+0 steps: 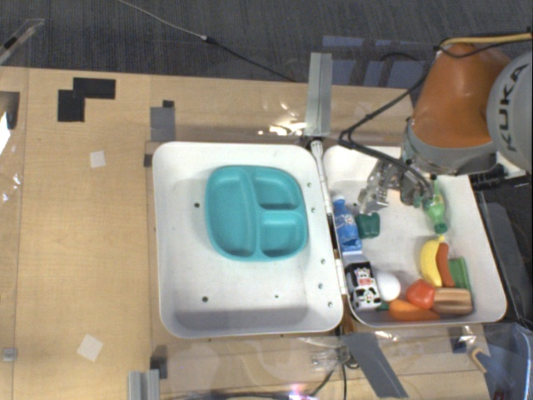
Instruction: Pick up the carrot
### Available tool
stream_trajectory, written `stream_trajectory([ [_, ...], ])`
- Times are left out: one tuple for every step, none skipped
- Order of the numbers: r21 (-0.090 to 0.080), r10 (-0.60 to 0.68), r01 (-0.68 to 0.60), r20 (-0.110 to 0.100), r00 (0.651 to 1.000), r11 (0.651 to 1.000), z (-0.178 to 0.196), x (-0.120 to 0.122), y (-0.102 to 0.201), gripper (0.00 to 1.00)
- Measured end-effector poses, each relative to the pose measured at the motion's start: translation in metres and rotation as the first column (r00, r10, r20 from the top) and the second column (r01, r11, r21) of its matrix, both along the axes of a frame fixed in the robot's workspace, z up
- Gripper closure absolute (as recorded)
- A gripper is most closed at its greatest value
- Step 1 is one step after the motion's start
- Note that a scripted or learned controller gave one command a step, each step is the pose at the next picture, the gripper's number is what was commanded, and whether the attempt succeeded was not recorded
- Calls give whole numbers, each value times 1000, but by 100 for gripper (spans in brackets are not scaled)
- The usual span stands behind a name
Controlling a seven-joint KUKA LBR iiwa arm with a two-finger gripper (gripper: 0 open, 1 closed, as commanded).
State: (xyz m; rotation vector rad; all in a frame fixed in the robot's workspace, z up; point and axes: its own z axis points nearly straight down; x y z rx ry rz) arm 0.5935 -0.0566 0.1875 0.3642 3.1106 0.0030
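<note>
The carrot [408, 310] is an orange, elongated piece lying along the front wall of the right bin [491, 248]. It rests against a red round piece [420, 292] and a brown block [454, 300]. My gripper [391, 195] hangs over the back half of the same bin, well behind the carrot and a little to its left. Its fingers stand open with nothing between them. A small green cup [368, 224] sits just below the left finger.
A blue carton [346, 227] lies against the right bin's left wall, with a black-and-white box [361, 287] and a white ball [388, 287] in front of it. A green bottle [436, 211], a banana [429, 261] and red and green pieces crowd the right side. The left bin [183, 298] holds a teal divided plate [255, 211].
</note>
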Motion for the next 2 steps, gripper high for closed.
stream_trajectory([
  [-10,352,-352,8,936,936,127,1,-41,100],
  [-11,183,-183,11,983,983,279,3,-111,100],
])
